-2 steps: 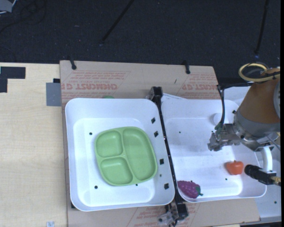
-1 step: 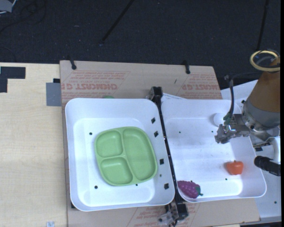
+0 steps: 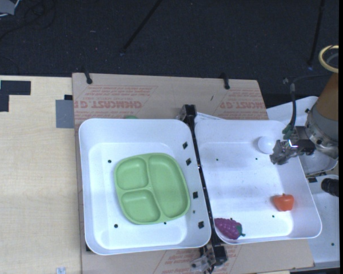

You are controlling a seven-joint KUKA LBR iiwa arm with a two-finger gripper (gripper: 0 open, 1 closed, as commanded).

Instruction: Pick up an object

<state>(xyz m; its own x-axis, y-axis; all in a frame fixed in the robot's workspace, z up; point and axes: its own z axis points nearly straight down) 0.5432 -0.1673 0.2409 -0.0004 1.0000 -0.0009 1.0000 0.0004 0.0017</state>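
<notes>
Even overhead light, moderately bright; white bins [image 3: 240, 233] near blown out, little surface detail. Background toward 12 o'clock falls to near black. Soft short shadows under the green tray [image 3: 151, 187]. Image slightly soft and grainy overall; arm [image 3: 326, 113] at 3 o'clock blurred.
</notes>
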